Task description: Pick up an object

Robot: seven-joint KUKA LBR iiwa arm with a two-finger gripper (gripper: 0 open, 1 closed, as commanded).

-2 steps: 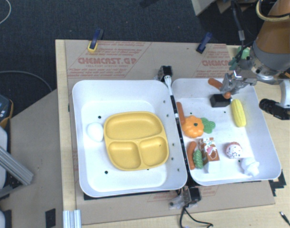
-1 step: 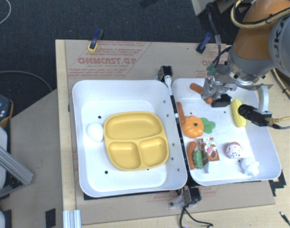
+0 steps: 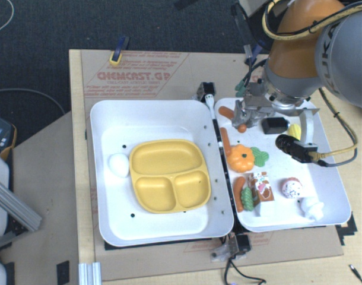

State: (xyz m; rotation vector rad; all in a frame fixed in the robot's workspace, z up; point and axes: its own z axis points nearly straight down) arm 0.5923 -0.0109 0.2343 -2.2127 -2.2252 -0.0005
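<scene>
the gripper (image 3: 245, 119) hangs low over the far left part of the right bin (image 3: 329, 203), its metal fingers pointing down; whether they are spread or pressed together cannot be told from this angle. just beside and under the fingertips lies an orange-red carrot-like piece (image 3: 227, 112), its long axis running roughly left to right, with a small dark red bit showing at the fingertips; contact between them cannot be judged. nearer the camera, a second slim orange piece (image 3: 225, 141) lies along the bin's left wall, long axis pointing from far to near. next comes an orange pumpkin (image 3: 241, 158) with a green leafy piece (image 3: 261, 157) touching its right side. at the near edge lie a carrot (image 3: 238, 190), a small printed box (image 3: 263, 187), a speckled white egg (image 3: 292, 188) and a white figure (image 3: 312, 207). the left bin (image 3: 110, 218) holds a yellow divided plate (image 3: 169, 174) with a white ball (image 3: 118, 164) touching its left rim.
</scene>
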